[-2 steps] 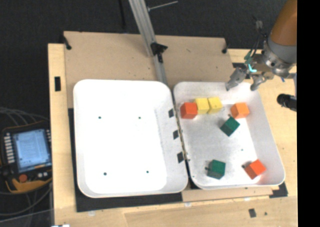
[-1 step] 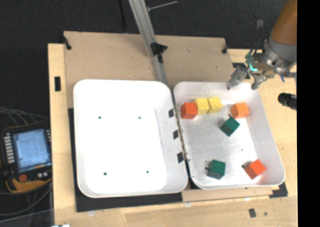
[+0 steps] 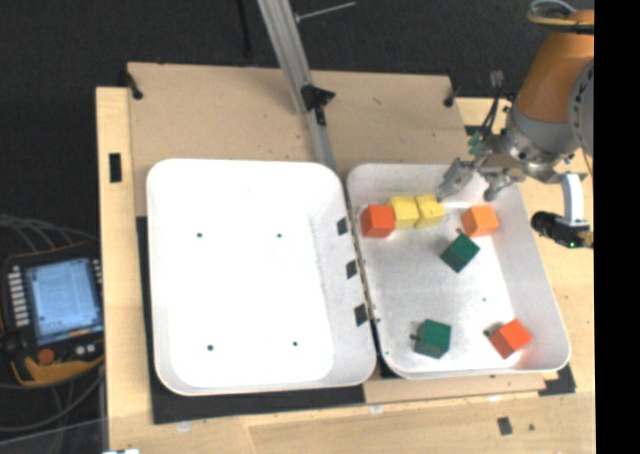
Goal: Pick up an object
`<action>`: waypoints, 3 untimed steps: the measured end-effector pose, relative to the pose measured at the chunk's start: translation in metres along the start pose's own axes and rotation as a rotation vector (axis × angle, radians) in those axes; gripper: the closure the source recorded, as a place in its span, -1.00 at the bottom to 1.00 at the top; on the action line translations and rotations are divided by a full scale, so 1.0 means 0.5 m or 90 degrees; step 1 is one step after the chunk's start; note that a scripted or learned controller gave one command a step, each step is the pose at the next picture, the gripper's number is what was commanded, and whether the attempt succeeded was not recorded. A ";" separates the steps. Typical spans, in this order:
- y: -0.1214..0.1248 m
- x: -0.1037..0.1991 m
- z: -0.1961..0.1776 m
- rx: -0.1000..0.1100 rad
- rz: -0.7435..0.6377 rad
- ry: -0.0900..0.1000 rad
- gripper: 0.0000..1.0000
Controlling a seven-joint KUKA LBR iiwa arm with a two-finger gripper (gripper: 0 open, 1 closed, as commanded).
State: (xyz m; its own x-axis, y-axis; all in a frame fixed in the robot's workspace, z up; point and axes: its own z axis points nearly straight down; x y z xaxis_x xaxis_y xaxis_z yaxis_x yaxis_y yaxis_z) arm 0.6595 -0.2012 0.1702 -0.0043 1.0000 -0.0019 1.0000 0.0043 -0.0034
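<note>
Approach step: pincer (image 3: pixel 472 176), spread wide & holding nothing, hangs upper right over yellow blocks (image 3: pixel 417 209); next, descend & close.

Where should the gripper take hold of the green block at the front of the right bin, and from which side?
Probably from straight above, closing on two opposite flat sides of the green block. It stands free in the right bin, apart from the orange block beside it, so every side looks open.
</note>
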 end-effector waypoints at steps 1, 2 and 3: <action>0.012 -0.014 0.064 -0.011 0.001 -0.002 -1.00; 0.023 -0.017 0.091 -0.018 -0.001 -0.003 -1.00; 0.026 -0.019 0.068 -0.021 -0.003 -0.004 1.00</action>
State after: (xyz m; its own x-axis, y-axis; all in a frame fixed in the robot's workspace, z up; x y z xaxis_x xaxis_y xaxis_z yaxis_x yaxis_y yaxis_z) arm 0.6723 -0.2105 0.1362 -0.0087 0.9999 -0.0088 0.9995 0.0089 0.0290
